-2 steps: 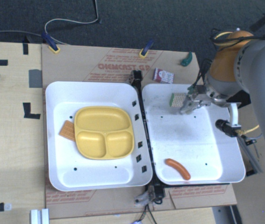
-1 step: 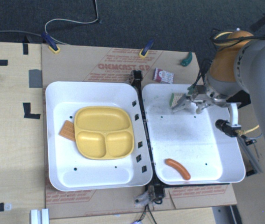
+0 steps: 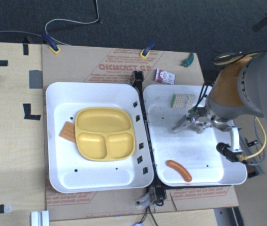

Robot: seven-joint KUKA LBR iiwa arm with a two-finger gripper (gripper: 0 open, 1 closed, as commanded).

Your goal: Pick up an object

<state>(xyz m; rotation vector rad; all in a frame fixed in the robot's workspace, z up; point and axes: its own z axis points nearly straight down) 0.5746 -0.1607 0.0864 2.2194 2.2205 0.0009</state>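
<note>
1. We see the arm reaching in over the right bin, with its claw low above the bare white floor near the middle of that bin.
2. The claw's two metal fingers look spread apart with nothing between them, so we read it as released and carrying nothing.
3. The nearest things to pick are both in the right bin: a small speckled green-and-white packet lies just beyond the claw toward the bin's far wall, and a sausage lies well apart from the claw, near the bin's front wall.
4. In the left bin, across the divider from the claw, sits a yellow divided plate, with a flat brown cracker-like piece tucked under the plate's outer edge.
5. On the worktop behind the right bin lie a small red-and-white wrapper and a little green piece; both are outside the bins.
6. Our judgement of progress: nothing is lifted yet, so the task is at the approach stage. What is left is to settle the claw over one thing, most likely the packet just beside it, close on it and raise it clear of the right bin.
</note>
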